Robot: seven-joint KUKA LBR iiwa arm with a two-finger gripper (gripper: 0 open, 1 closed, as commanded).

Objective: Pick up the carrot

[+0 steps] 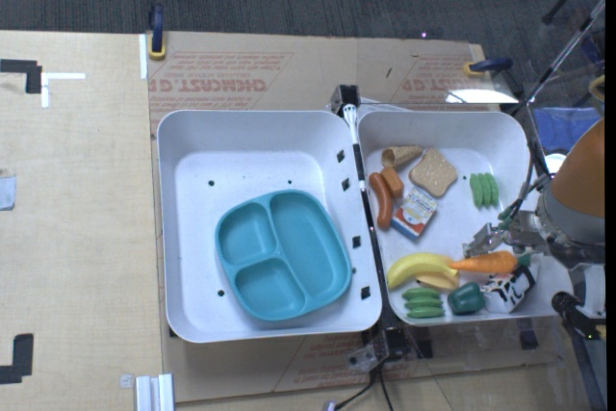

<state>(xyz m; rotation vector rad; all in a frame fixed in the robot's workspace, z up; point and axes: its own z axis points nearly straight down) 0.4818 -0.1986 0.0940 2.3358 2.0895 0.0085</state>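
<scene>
Reaching into the right bin point(510, 135), your gripper point(500, 241) sits over the carrot point(484, 263).
You can't tell its finger state; the carrot lies beside the banana point(421, 269), above the green pepper point(466, 298).

My arm comes in from the right, orange band up at the frame edge, grey wrist angled down and left. My gripper point(502, 244) sits low at the end of it, metal fingers point(484, 235) pointing left.
</scene>
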